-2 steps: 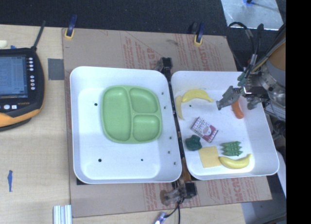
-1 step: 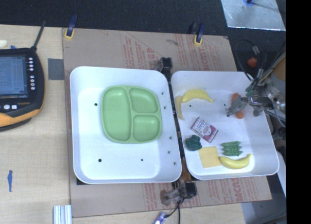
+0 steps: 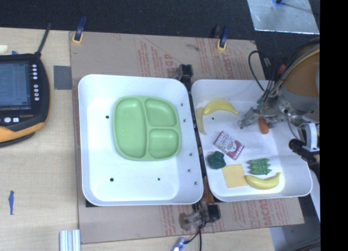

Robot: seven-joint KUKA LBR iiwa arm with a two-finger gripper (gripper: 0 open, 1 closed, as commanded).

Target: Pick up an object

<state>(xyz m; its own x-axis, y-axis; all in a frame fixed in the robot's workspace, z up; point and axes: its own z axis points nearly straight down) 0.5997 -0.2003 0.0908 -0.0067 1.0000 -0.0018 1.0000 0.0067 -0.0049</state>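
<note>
Tool [image 3: 262, 118] over small orange-red carrot-like obj [image 3: 264, 127], rt bin [image 3: 296, 190].

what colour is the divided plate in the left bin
Pale green, seen in the camera view: the divided plate lies in the left bin.

Arm [image 3: 304, 81] cut off at right edge; tool [image 3: 260, 118] fingers' spacing too small to tell.

Two white bins [image 3: 87, 135] sit side by side, holding one green divided plate [image 3: 147, 128], two bananas [image 3: 219, 106], one cheese slice [image 3: 234, 175], one broccoli piece [image 3: 216, 160], one green pea pod [image 3: 258, 165] and one red-and-white packet [image 3: 229, 145].
</note>
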